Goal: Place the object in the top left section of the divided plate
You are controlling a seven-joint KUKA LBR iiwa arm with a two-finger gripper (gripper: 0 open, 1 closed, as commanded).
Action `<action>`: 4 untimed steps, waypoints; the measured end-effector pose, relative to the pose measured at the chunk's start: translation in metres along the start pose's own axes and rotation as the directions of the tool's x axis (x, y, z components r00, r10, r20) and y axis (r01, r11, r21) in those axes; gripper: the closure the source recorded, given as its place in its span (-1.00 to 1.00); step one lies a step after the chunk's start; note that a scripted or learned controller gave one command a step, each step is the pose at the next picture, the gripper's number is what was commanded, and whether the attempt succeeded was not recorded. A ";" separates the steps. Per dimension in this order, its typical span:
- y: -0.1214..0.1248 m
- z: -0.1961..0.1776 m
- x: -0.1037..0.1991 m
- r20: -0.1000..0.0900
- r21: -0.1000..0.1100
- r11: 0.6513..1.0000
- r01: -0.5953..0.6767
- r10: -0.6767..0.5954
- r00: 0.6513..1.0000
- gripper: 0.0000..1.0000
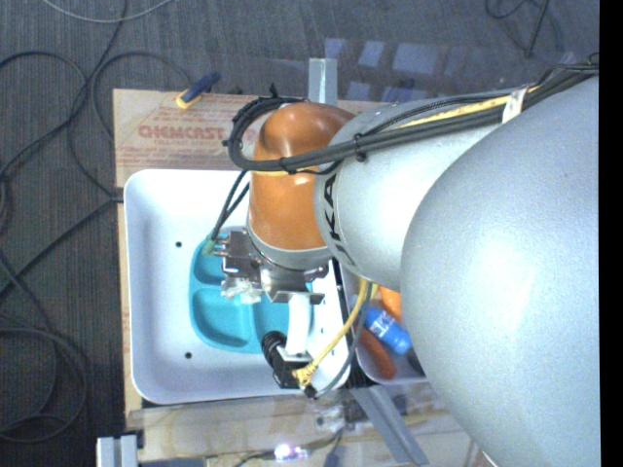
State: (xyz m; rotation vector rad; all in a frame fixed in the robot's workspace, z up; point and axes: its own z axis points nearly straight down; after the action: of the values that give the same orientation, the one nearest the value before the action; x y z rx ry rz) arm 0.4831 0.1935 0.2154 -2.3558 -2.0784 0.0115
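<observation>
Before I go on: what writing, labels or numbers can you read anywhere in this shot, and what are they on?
Red printed lettering runs along the cardboard sheet under the white bin, above its top edge. It is blurred and partly hidden by the arm; I cannot read it with confidence.
No readable text on the blue divided plate, the bin or the arm.

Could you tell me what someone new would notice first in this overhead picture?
The huge grey arm fills the right side, its orange band hanging over the left white bin. Beneath the wrist lies a blue divided plate, partly hidden. Orange and blue objects peek out in the right bin.
</observation>
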 end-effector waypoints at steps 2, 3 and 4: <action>-0.003 -0.003 0.019 -0.003 0.000 1.000 0.021 -0.021 1.000 1.00; 0.000 -0.005 -0.001 -0.003 0.000 1.000 0.005 -0.005 1.000 1.00; 0.000 -0.008 -0.002 0.001 -0.002 0.993 0.120 -0.120 0.993 1.00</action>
State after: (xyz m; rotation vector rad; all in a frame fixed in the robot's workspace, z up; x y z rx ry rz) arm 0.4834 0.1919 0.2234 -2.2280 -2.2170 0.0102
